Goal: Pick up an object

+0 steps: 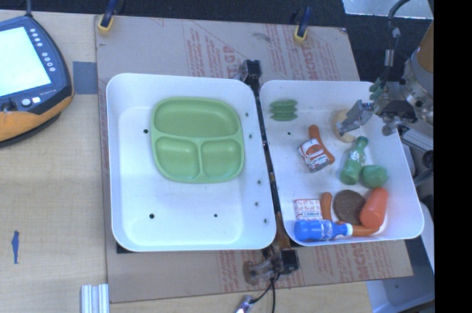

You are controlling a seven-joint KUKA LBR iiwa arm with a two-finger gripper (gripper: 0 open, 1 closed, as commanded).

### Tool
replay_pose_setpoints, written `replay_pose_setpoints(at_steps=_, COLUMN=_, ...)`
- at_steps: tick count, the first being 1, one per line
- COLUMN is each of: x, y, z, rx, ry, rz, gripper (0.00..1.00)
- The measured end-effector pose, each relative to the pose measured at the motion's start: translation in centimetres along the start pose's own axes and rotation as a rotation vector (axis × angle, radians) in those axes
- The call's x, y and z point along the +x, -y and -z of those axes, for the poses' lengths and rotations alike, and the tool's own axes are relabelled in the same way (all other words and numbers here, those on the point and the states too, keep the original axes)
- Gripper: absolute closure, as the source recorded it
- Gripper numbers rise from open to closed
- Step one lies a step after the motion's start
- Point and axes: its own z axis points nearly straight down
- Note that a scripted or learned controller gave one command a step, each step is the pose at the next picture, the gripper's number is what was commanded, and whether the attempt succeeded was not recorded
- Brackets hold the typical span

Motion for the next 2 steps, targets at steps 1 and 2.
replay_pose_setpoints(at_steps=1, x=3.0, y=-4.2, z=-10.6, rx=0.003, ry=0.001, rz=0.001, gripper=0.0)
replay_pose_setpoints(at_steps=2, x=2.9, y=-4.4, z=-17.9, rx=0.001, ry=0.002, rz=0.001, gripper=0.0)
